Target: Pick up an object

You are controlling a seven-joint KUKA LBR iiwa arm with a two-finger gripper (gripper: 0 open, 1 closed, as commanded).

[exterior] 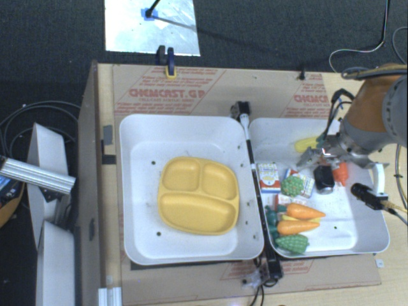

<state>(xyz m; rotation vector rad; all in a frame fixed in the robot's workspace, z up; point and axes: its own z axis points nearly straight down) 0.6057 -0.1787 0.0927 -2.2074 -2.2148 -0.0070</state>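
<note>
Nearby, carrot (306, 211) lengthwise left-right.

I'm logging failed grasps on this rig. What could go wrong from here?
The toys are packed tight: the carrots touch the green pieces, so a pick may drag neighbours. The hand sits low among items near the orange piece, so it could nudge them rather than grasp one.

Camera: single, fixed overhead, looking down at a slant.
Framing: mid-range; both bins (191, 254) central.
Arm (376, 113): enters at 3 o'clock.
</note>
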